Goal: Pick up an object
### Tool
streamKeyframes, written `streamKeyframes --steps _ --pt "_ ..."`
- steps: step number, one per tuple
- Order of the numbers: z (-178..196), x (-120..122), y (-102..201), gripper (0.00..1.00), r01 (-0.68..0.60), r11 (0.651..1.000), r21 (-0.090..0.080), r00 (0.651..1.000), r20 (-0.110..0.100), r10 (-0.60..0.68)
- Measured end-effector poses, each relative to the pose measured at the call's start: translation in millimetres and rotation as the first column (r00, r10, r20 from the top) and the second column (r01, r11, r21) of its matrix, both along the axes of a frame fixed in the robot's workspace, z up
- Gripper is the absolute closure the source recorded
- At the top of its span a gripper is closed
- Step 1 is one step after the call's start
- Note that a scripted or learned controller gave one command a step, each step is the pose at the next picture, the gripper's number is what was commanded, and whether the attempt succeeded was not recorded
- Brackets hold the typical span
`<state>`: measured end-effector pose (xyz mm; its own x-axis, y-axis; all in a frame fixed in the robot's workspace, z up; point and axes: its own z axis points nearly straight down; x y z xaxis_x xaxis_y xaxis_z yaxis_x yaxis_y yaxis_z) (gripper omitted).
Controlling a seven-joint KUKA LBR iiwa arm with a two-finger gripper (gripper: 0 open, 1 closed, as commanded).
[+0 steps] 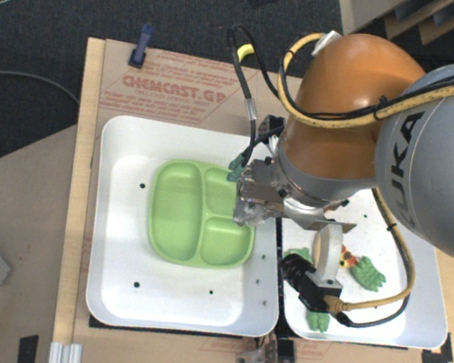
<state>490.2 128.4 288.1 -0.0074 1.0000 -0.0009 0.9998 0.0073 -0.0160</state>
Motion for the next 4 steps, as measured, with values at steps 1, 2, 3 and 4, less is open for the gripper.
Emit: streamKeyframes --steps 1,2,3,4 --pt "-110.0 -1.4 -76.7 1.00 0.017 1.000 -0.004 1.000 0.002 -0.017" --pt "-197.7 29.1 -5.9 1.00 0.003 1.000 0.000 1.000 0.011 -0.003" --pt "-136.7 34.4 -112.0 1.00 0.018 1.000 -0.012 1.000 0.019 -0.018" --pt "-101.5 -3.0 -42.4 1.00 0.001 1.000 0.004 1.000 0.018 -0.001"
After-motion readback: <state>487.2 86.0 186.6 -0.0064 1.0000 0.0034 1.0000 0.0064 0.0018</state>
